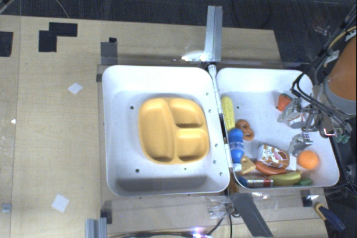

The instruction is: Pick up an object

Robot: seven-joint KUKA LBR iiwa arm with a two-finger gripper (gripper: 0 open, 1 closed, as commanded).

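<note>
Lying along the right bin's (pixel 262 76) left wall, corn cob (pixel 227 112) points away.

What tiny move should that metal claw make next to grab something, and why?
Probably lower straight down and slightly toward the orange ball. The gripper hovers in the right bin with nothing between its fingers, and the ball lies just beside it, apart from the clutter along the bin's near edge.
</note>
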